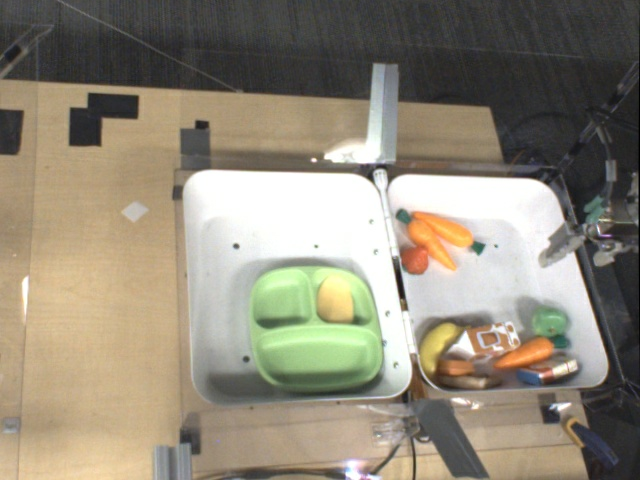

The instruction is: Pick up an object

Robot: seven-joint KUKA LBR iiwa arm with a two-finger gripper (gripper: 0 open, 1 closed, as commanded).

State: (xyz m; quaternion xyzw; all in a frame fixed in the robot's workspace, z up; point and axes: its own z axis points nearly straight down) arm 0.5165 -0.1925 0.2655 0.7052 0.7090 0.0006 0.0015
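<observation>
At the right edge of the right-hand shallow white bin (520,218), the two-finger gripper (566,245) sits low over the rim, near but apart from the objects. At this slant it cannot be told whether it is open or closed, and nothing is visibly held.

The likeliest thing to pick is the pair of orange toy carrots with green tops (438,233). They lie in the bin's upper left part, touching each other, with a small red round toy (415,260) just beside them. They look like light, stiff, smooth plastic, so they should lift easily but could slip or roll. The best hold is probably across the thick middle of the upper carrot, square to its length.

The heap along the lower wall, with a yellow toy banana (437,343) and another orange carrot (530,352), is crowded and harder to grip cleanly.

In the left-hand white bin (230,228), a green divided plastic plate (315,353) holds a yellow rounded piece (337,298) in its upper right compartment.
</observation>
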